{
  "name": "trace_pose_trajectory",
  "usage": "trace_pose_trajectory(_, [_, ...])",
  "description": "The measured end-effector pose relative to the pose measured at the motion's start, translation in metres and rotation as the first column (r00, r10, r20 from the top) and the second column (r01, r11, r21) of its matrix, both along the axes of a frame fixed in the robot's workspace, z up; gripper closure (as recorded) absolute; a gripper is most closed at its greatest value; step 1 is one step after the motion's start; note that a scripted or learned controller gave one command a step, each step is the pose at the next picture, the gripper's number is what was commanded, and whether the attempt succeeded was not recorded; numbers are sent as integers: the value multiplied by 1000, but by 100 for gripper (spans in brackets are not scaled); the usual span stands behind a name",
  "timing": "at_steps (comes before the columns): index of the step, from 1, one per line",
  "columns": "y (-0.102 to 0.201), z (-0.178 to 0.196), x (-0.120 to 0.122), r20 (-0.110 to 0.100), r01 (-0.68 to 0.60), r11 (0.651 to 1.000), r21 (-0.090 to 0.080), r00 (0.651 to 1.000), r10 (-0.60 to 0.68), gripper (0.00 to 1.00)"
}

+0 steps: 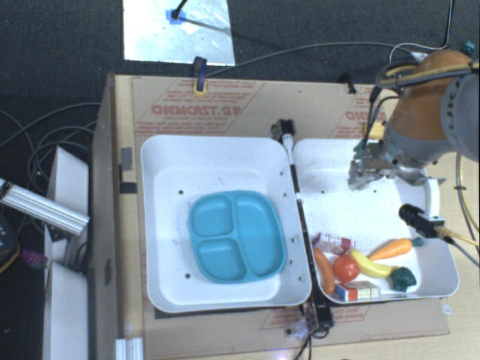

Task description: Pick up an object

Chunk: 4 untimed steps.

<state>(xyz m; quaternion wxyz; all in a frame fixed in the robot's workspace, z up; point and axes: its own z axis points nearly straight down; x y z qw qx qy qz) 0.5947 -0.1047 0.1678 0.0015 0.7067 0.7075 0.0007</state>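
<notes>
With my gripper (363,174) over the right bin's (442,280) bare far end and its state beyond telling, I should drop squarely over 1 outlying toy, the carrot (390,250), near the front.

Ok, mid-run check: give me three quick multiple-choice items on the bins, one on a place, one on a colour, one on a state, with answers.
1. Where do the toy foods lie?
A. Left bin
B. Right bin, near corner
C. On the plate

2. What colour is the divided plate?
A. Blue
B. Red
C. Yellow

3. How does the gripper stand to the toys?
A. Touching the tomato
B. Apart, over bare bin floor
C. On the plate

Answers: 
1 B, the banana and tomato sit in the right bin. 
2 A, the plate in the left bin is blue. 
3 B, the gripper is apart from the pile.
</notes>
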Motion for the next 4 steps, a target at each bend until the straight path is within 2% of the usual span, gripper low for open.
trace_pose_trajectory(1, [-5, 49, 23, 1, -3, 1000, 0, 1000, 3, 100])
trace_pose_trajectory(2, [14, 45, 3, -2, -3, 1000, 1, 1000, 3, 100])
trace_pose_trajectory(3, [15, 42, 15, -1, -3, 1000, 1, 1000, 3, 100])
trace_pose_trajectory(4, [0, 33, 7, -1, 0, 1000, 0, 1000, 0, 100])
